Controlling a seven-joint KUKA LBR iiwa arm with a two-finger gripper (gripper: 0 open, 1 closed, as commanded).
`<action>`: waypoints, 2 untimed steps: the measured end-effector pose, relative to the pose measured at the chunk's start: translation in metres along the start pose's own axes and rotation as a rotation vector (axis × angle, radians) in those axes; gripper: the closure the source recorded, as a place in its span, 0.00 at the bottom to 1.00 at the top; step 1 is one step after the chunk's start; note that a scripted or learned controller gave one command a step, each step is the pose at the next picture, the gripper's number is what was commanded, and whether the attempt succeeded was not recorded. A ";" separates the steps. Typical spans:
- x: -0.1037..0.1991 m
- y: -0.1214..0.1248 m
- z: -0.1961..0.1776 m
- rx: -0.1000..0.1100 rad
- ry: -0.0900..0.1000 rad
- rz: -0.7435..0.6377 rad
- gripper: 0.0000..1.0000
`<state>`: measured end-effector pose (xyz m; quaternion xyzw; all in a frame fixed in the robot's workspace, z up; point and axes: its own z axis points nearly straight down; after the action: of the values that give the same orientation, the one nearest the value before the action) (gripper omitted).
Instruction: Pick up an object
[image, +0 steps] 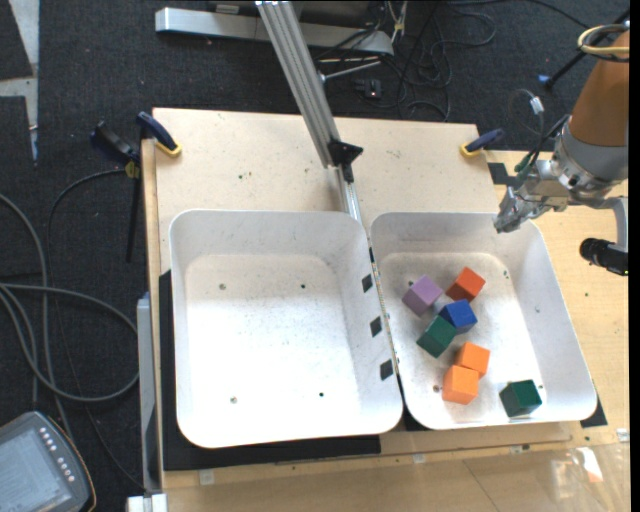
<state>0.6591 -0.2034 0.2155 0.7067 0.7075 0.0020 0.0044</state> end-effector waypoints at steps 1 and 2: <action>-0.002 0.007 -0.064 -0.001 0.000 -0.002 1.00; 0.047 0.006 -0.058 0.009 0.004 -0.006 1.00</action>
<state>0.6648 -0.1565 0.2734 0.7047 0.7095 0.0003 -0.0004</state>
